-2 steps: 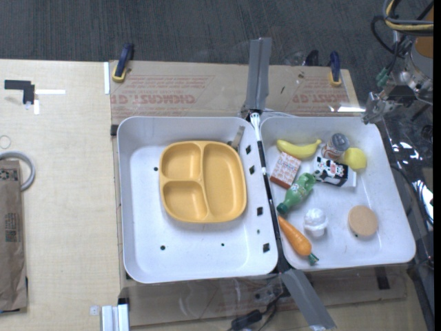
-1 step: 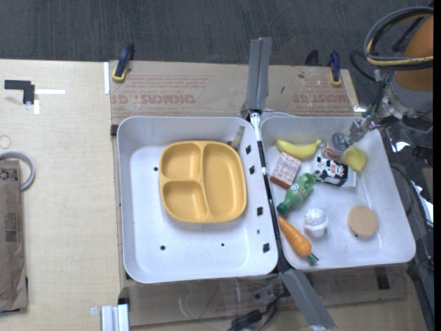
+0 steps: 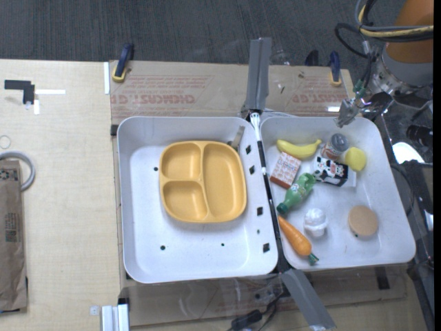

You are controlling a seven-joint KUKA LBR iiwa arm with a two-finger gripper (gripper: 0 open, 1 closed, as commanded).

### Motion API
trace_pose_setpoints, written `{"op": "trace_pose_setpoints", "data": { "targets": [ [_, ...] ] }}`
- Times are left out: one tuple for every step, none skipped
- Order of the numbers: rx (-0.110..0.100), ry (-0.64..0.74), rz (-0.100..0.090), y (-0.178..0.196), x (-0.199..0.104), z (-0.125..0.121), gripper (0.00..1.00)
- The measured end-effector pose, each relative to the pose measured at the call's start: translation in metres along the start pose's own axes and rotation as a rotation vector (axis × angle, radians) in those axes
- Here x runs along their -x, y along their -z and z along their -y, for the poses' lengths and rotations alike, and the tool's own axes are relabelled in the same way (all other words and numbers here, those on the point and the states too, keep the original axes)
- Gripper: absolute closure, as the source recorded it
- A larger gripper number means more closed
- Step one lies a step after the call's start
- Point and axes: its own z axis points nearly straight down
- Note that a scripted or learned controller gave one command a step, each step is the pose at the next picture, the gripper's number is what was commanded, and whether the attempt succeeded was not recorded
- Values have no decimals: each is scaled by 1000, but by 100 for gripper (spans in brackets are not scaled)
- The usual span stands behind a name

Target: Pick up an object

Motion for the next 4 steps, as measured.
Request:
{"op": "trace_pose_setpoints", "data": {
  "targets": [
    [0,26,0,44,-3,-1,100],
    [18,243,16,-83,51,13,100],
    [26,534,33,-89,58,10,100],
    [30,742,44,-91,62,13,100]
  ]
}}
